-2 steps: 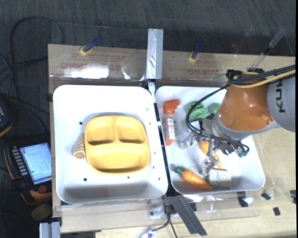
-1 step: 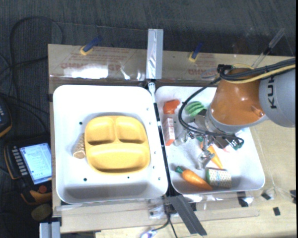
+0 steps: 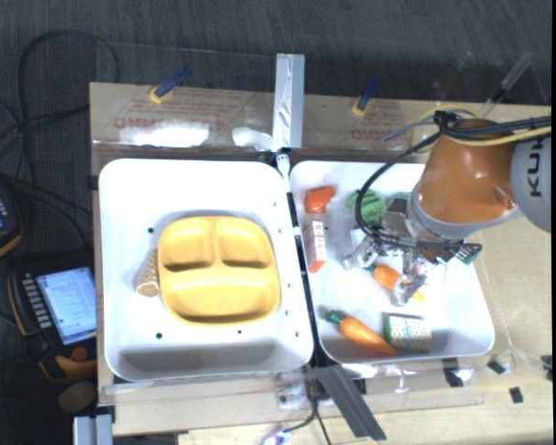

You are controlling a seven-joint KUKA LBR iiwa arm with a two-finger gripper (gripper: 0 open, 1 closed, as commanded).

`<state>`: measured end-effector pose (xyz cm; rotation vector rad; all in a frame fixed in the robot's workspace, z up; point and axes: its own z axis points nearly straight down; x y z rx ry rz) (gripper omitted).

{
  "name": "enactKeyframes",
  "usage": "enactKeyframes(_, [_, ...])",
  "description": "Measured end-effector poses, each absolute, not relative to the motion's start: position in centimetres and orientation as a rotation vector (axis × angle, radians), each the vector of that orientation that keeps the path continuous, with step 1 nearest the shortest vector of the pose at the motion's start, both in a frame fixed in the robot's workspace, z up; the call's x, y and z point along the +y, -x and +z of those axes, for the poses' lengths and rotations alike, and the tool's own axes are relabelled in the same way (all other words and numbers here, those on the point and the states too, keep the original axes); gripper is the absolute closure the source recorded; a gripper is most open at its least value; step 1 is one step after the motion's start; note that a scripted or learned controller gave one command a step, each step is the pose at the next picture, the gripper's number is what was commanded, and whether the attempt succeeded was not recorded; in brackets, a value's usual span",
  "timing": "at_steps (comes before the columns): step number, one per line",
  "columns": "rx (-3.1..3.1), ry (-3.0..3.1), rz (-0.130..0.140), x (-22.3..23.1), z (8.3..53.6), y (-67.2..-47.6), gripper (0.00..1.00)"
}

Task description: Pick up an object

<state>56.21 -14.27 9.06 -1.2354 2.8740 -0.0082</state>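
A small orange piece lies near the middle of the right bin, just at 9 o'clock of the gripper. The gripper hangs low over the bin floor beside it, its metal parts crowded together, and whether it is apart, together, or clamped on the piece cannot be told from this slant; contact with the orange piece cannot be made out either. A bit of yellow shows just at 5 o'clock of the gripper.

Above the gripper, toward 1 o'clock, sits the arm's orange band, with the grey link running off toward 3 o'clock. Black cables loop from the band down toward the wrist.

Around the bin: a toy carrot lies at 7 o'clock from the gripper, near the front wall, with a grey speckled block just at its 3 o'clock end. A green object lies at 11 o'clock of the gripper, partly under the cables. An orange-capped bottle lies along the bin's 9 o'clock wall.

The left bin holds a yellow divided tray at its centre, and a tan cone-shaped item touches the tray's 9 o'clock edge.
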Motion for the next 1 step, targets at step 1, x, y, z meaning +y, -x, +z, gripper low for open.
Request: enactKeyframes(1, [2.898, 1.171, -0.014, -11.51, 9.14, -53.46, 0.0])
